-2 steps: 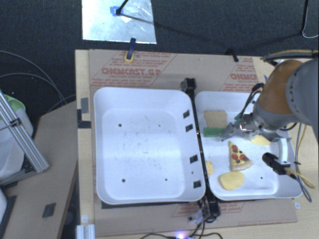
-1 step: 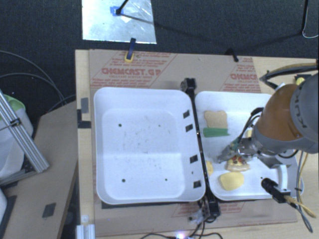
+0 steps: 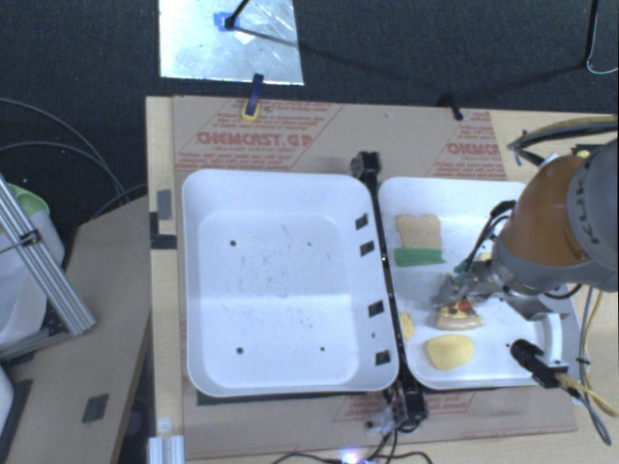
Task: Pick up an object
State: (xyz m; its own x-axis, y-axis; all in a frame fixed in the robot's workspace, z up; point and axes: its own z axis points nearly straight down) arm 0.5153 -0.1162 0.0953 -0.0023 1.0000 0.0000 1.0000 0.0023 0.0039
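Two white bins side by side on the bench, left bin and right bin, with black clips along the divider between them.

Nearest in the right bin: one pale yellow lump by the front wall. Just behind it, one small round piece with red and yellow on top, a bit blurry, can't tell what it is. One small yellowish bit at the left edge of that bin, by the divider. Further back: one green strip, and touching it from behind, one tan bread-like slice. So five things counted in the right bin.

My gripper is low in the right bin, right over the small round piece, seemingly touching it. Can't tell how far my fingers are apart, and can't tell if anything is held; tips are dark and blurred against the piece.

My arm comes in from the right, orange band above the wrist.

Far side: brown cardboard sheet with red print under the bins, one shiny metal plate on dark floor beyond.
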